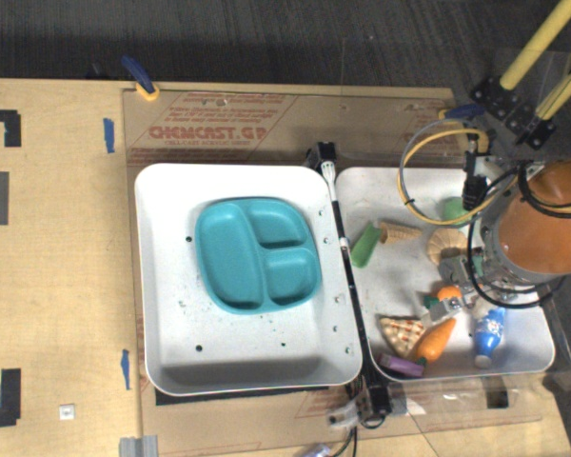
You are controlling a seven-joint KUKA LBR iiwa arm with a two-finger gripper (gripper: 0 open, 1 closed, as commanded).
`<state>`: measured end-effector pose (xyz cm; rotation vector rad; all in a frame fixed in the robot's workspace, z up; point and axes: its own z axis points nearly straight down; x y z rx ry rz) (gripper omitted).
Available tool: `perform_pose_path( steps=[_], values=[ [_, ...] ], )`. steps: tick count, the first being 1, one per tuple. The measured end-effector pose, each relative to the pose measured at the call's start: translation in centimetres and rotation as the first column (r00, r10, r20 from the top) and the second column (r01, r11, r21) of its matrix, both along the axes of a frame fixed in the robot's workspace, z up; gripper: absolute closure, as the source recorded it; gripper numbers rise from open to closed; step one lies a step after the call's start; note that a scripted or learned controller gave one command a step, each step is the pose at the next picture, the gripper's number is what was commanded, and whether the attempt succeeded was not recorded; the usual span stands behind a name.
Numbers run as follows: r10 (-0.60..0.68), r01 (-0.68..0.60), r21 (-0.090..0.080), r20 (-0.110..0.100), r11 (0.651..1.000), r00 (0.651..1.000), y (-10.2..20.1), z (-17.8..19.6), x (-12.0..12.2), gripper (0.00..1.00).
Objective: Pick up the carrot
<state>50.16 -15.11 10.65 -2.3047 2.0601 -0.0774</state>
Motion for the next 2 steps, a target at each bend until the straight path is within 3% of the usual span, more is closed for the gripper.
perform_pose_path(
  steps=[1, 2],
  values=[
    [-0.354, 0.354, 0.008, -0.021, 0.935, 0.935, -0.43, -0.07, -0.50, 0.00],
    [-0.464, 0.464, -0.002, -0.020, 0.886, 0.886, 0.33, 0.06, -0.71, 0.00]
  ],
)
